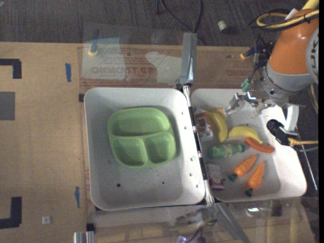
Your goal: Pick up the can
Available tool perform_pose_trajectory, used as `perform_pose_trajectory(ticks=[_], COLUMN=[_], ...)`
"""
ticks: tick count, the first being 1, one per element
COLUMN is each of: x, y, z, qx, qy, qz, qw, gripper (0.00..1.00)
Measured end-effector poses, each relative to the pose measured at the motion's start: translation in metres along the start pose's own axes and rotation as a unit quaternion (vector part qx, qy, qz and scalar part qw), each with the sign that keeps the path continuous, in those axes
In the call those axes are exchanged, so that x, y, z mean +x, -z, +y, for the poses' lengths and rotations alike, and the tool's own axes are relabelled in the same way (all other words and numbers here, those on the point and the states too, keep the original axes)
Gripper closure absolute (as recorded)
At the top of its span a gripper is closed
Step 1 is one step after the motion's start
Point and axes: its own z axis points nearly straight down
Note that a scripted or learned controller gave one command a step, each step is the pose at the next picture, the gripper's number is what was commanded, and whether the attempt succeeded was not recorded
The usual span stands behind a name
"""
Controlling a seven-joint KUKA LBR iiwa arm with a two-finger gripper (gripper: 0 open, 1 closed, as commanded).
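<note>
Lower right, the right bin (291, 178) holds two carrots (251, 171), a green bottle (225, 150), two bananas (230, 129) and the can (203, 126), label unreadable, against its left wall. The left bin (101, 176) holds a green divided tray (142, 135). Whether the hand (243, 99) is wide or narrow, I cannot tell. Mirrored lettering on the desk's cardboard (119, 71) is unreadable.

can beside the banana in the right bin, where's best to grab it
Probably from straight above, closing over its two ends. The can seems to lie on its side along the right bin's left wall, with a banana close against its other flank.
</note>
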Motion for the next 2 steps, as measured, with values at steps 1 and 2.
perform_pose_trajectory(ticks=[1,2], x=[-0.048,-0.094], y=[-0.11,-0.115], z=[0.038,0.063], qx=[-0.001,0.001], qy=[-0.072,-0.065], qz=[0.0,0.006], qw=[0.9974,0.9978], gripper=[0.0,0.0])
